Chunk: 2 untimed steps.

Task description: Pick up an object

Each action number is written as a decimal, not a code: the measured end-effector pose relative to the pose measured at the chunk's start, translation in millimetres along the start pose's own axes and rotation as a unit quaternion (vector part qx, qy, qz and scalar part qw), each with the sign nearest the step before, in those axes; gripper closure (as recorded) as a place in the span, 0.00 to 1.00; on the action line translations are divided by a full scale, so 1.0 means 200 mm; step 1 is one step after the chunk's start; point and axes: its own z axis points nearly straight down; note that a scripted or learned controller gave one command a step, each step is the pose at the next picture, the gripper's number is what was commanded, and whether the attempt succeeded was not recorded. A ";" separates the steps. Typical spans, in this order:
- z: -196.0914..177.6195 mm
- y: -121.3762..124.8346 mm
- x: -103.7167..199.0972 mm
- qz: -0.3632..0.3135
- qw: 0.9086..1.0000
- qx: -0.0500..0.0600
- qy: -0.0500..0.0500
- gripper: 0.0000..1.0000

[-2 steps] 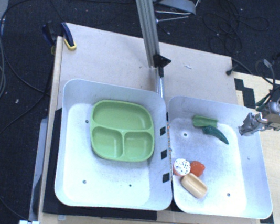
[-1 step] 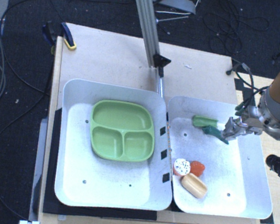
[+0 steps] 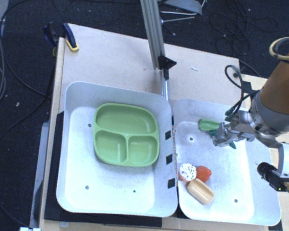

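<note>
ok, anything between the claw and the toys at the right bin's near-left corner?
No. In the camera view the claw sits by a green item; the stretch of right bin floor to the toy cluster is bare white.

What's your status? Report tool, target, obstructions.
Tool low in right bin, at a green item; grip unconfirmed. White ball, red piece, tan roll bunched near front. Green tray in left bin.

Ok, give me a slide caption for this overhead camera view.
KUKA arm's gripper beside a green object in the right bin; green divided tray in the left bin.
</note>
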 end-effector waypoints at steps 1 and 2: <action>-0.03 -0.02 0.27 -0.001 1.000 -0.001 0.000 1.00; -0.06 -0.05 0.54 0.000 1.000 -0.001 0.000 1.00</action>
